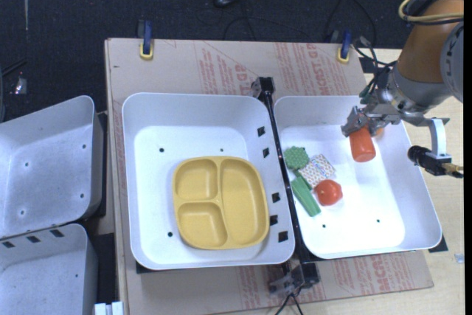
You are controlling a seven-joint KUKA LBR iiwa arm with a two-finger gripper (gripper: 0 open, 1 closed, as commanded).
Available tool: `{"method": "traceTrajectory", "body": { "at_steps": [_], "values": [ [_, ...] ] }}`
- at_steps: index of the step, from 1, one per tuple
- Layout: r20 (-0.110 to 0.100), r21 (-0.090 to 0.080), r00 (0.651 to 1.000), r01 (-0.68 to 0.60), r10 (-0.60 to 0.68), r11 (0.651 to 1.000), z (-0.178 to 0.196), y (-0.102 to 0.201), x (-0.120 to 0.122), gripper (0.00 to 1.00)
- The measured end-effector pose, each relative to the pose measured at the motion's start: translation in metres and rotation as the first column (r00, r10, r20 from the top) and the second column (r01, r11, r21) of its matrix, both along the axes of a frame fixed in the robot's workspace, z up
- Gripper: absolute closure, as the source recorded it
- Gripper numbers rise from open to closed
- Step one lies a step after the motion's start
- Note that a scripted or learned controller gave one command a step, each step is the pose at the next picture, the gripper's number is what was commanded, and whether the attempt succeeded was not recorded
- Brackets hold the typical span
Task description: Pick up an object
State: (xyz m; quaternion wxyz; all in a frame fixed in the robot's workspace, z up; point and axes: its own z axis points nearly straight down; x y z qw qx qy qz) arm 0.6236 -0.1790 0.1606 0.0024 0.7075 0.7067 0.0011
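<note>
Right bin (pixel 413 232): pincer (pixel 361 127) grips orange cylinder (pixel 363 146), floor nearby bare.

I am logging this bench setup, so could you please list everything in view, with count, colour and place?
bins: 2, white, side by side on the bench
tray: 1, yellow, three compartments, in the left bin
cylinder: 1, orange-red, upper part of the right bin, right at the gripper's tip
ball: 1, red, middle of the right bin
stick: 1, green, right bin, near its left wall, beside the ball
green piece: 1, green, right bin, above the stick
patterned piece: 1, pale with coloured specks, between green piece and ball
clamps: 2, blue and yellow, on the board's far edge
arm: 1, grey with orange band, reaching in from the right
gripper: 1, grey, over the right bin at the cylinder
</note>
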Motion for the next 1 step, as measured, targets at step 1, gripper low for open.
{"method": "traceTrajectory", "body": {
  "at_steps": [1],
  "values": [
    [0.003, -0.001, 1.0, -0.004, 0.004, 1.0, 0.0647, -0.0013, 0.0022, 1.0]
  ]
}}
